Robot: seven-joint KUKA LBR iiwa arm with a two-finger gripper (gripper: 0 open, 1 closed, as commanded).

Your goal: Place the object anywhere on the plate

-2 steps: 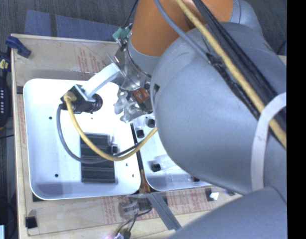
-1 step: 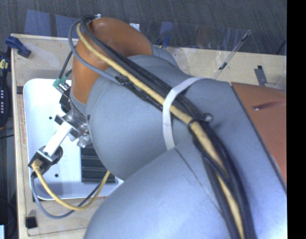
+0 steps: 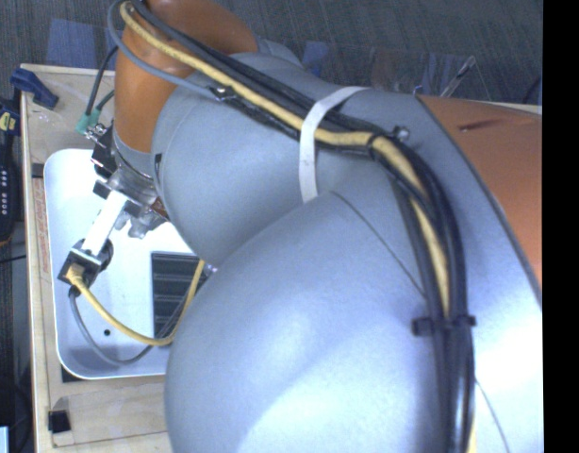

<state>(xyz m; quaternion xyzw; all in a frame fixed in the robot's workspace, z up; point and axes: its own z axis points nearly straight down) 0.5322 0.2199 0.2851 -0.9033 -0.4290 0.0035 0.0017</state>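
Note:
My grey arm [image 3: 346, 281] covers most of the camera view, with its orange band [image 3: 143, 74] at the upper left. Below the band the wrist and gripper [image 3: 129, 210] hang over the left white bin [image 3: 58, 187]. A white bracket with a black end [image 3: 87, 251] sticks out from the gripper to the lower left, and a yellow cable [image 3: 120, 330] loops from it. A dark ribbed thing [image 3: 174, 289] lies in the bin just right of the gripper, partly under the arm. I cannot make out a plate, and nothing held is visible.
The left bin's rim [image 3: 82, 366] runs along the wooden bench [image 3: 101, 409] at the lower left. Black and blue gear [image 3: 5, 187] stands off the bench's left edge. The arm hides the right bin and most of the bench.

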